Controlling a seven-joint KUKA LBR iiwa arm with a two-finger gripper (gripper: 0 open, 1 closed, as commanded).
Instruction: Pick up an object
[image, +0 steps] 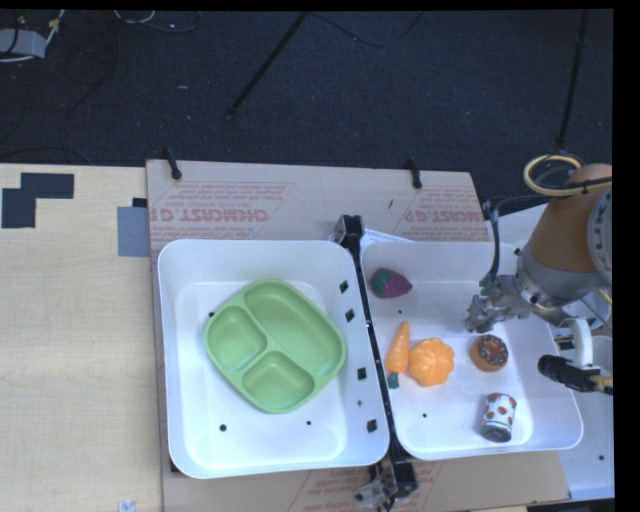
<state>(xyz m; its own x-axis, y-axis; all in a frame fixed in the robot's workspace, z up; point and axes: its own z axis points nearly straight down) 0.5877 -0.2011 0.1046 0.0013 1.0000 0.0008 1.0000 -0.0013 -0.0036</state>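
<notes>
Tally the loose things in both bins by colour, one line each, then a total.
Green: 1, the divided plastic plate
Orange: 2, the toy carrot and toy pumpkin
Purple: 1, the toy fruit
Brown: 1, the round donut
White: 1, the patterned can
Total: 6

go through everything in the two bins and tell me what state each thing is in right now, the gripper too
green divided plate: lies flat in the left bin, its compartments bare.
purple toy: loose at the right bin's far end.
carrot: lying down, right beside the orange pumpkin.
donut: flat on the bin floor, loose.
small can: on its side near the front rim.
gripper: low over the right bin, just above the donut, holding nothing visible.
</notes>
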